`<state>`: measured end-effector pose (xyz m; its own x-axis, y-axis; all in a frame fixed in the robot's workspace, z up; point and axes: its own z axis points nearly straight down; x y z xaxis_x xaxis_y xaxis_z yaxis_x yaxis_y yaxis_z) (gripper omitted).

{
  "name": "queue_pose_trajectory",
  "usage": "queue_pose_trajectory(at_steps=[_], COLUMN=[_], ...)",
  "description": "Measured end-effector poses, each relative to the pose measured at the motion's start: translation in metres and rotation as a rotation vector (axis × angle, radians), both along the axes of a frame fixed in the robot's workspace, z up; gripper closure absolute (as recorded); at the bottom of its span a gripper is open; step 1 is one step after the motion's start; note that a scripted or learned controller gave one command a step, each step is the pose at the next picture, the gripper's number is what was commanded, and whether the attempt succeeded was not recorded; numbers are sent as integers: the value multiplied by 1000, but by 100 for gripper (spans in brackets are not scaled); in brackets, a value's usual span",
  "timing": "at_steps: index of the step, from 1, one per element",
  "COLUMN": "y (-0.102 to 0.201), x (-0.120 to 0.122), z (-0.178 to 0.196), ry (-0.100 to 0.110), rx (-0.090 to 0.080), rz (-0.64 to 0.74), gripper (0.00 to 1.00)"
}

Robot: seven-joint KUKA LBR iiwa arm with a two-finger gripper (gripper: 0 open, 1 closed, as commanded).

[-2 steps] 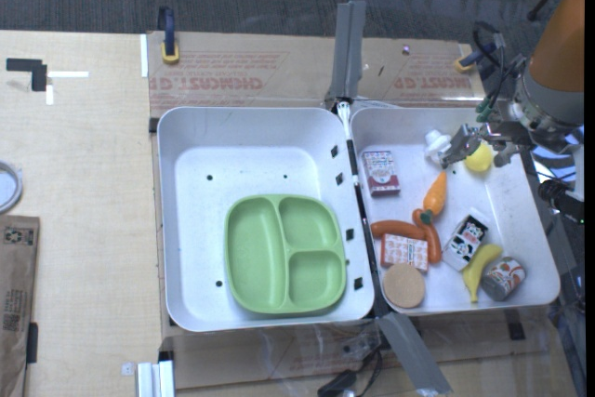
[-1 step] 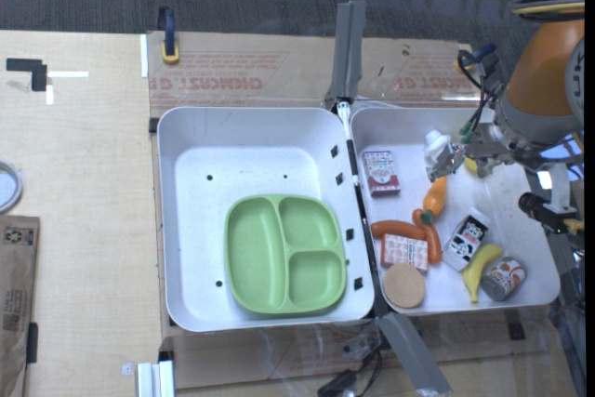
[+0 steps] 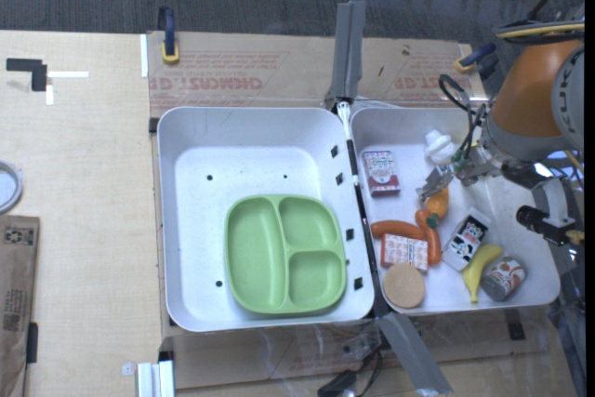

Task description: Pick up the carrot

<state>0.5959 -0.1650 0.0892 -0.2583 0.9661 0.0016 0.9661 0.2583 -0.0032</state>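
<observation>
So I have two white bins side by side on the bench. From my camera, the left bin (image 3: 186, 200) carries a green divided plate (image 3: 284, 253) lying flat on its floor. The right bin (image 3: 539, 288) is the crowded one, and the arm (image 3: 530, 98) reaches over its upper right part, orange band showing. Its gripper (image 3: 437, 186) hangs low near the bin's middle, and the top of the carrot (image 3: 433, 211) sits right between the fingers, which look closed around it. The carrot's lower end touches a sausage (image 3: 402, 228) beside a red-and-white packet (image 3: 405, 251). Nearby lie a banana (image 3: 482, 270), a small can (image 3: 503, 279), a round cookie (image 3: 404, 286) and a little milk carton (image 3: 466, 241).
</observation>
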Motion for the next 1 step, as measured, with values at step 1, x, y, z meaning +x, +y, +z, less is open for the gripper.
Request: queue_pose_trajectory(at_steps=[1], y=[-1], x=[0], z=[7], ry=[1], rx=[0], rz=[-4], gripper=[100])
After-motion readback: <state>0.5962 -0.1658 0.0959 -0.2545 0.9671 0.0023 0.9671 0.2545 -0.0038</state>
